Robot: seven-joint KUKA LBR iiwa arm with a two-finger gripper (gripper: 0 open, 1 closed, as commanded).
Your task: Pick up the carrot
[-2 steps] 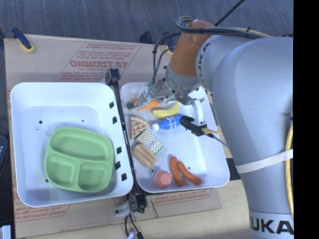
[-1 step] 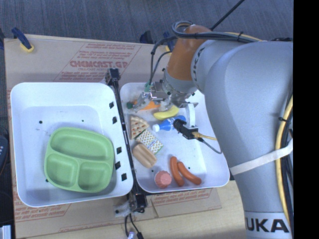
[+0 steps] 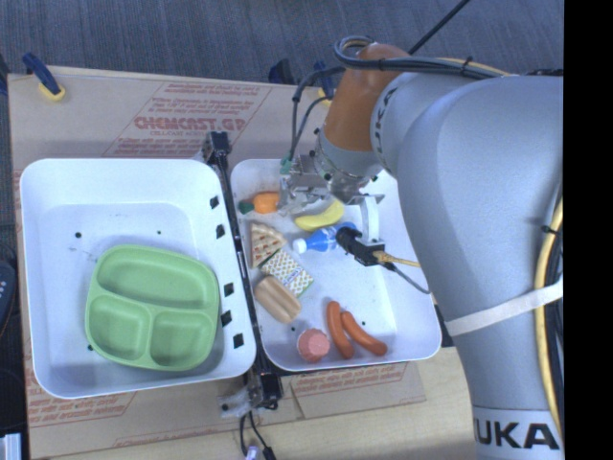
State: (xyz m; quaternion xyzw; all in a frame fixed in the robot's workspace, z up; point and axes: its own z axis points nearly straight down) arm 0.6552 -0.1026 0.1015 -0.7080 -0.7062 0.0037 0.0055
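The left bin (image 3: 38, 286) holds a green divided plate (image 3: 151, 305). In the right bin (image 3: 412, 326), the carrot (image 3: 264, 202) lies at the far left corner, just beside the gripper (image 3: 308, 192), which hangs over a banana (image 3: 320, 218). Nearer lie a hot dog (image 3: 276, 298) and two sausages (image 3: 351, 331).

The surface (image 3: 86, 94) is covered by a printed cardboard sheet (image 3: 172, 113), on which two white bins (image 3: 38, 190) (image 3: 412, 324) are set side by side.
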